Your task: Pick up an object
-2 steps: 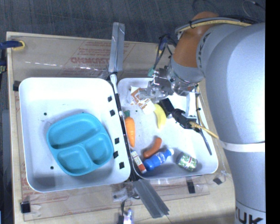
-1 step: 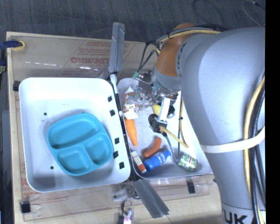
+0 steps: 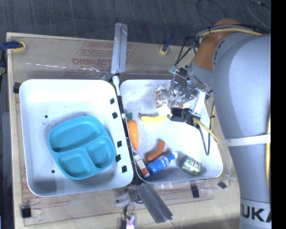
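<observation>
While the gripper (image 3: 174,101) hangs low in the upper part of the right bin (image 3: 206,149), its business end is lost in wrist hardware and cables, so how it is set, or whether it has anything, I cannot tell. Right at its tip lies the banana (image 3: 155,119), yellow, curved, flat on the bin floor just right of centre frame, and it looks like the likeliest target. A crumpled packet (image 3: 161,96) sits just above it, close against the tool.

Here's the worry: with packet and banana so near each other, a descent could catch the wrong one or nudge the banana away. That smooth, rounded skin could also slip out of a pinch taken off-centre.

Moving outward, a carrot (image 3: 133,133) lies along the divider, a sausage (image 3: 155,150) below the banana, then a blue bottle (image 3: 161,161) and a small can (image 3: 191,165) toward the lower edge. Over in the left bin (image 3: 33,97), a blue divided plate (image 3: 81,147) rests alone.
</observation>
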